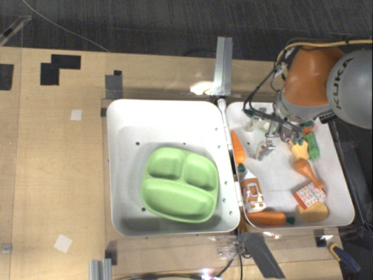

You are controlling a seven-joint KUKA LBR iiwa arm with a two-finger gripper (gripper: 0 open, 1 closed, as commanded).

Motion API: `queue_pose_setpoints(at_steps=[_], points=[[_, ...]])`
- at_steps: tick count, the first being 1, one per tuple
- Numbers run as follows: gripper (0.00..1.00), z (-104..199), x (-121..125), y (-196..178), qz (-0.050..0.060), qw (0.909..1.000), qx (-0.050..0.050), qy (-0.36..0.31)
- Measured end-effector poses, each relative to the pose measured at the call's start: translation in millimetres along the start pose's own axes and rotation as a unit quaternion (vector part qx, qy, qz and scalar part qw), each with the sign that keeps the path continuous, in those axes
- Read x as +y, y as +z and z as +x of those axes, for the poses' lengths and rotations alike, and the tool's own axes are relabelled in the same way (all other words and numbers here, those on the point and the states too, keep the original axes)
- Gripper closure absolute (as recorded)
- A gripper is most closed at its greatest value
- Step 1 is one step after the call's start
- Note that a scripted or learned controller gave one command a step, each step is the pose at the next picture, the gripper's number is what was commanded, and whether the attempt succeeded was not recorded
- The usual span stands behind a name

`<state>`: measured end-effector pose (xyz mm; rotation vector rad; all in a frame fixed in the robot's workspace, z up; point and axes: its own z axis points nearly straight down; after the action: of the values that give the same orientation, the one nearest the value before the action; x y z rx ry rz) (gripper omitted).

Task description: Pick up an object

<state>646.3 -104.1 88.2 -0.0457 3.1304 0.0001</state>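
Although the task is to lift something, nothing looks lifted yet, and the whole pick seems left to do. Nearest the camera, along the front wall of the right bin (344, 206), lie a long orange carrot-like piece (267, 218), a tan lump (315, 213) in the corner and a small red patterned box (308, 195) just behind it. A little carton with brown print (252, 194) sits beside the divider, and an orange drumstick-shaped toy (306, 171) rests toward the bin's middle. In the left bin (125, 127), a green three-part plate (180, 184) lies flat, alone. Farther back in the right bin, an orange carrot (237, 146) lies against the divider, while a yellow piece (299, 150) and a green one (313, 144) touch each other near the far right. Above them hangs the pincer (269, 146), low over bare bin floor between the carrot and the yellow piece; nothing sits between its tips, and I cannot tell how wide it stands. Behind it rises the grey arm (352, 92) with its orange band (309, 77). Past the bins lies the bare counter (52, 144).
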Motion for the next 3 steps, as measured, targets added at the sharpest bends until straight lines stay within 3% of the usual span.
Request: queue_pose_setpoints(at_steps=[1,2,3], points=[[0.0,146.5,16.6,-6.9,0.0,0.9999,-0.001,-0.011],[0.0,147.2,21.8,-6.2,0.004,0.9994,-0.008,-0.035],[0.0,147.0,18.7,-5.5,0.003,0.9999,-0.006,0.014]])
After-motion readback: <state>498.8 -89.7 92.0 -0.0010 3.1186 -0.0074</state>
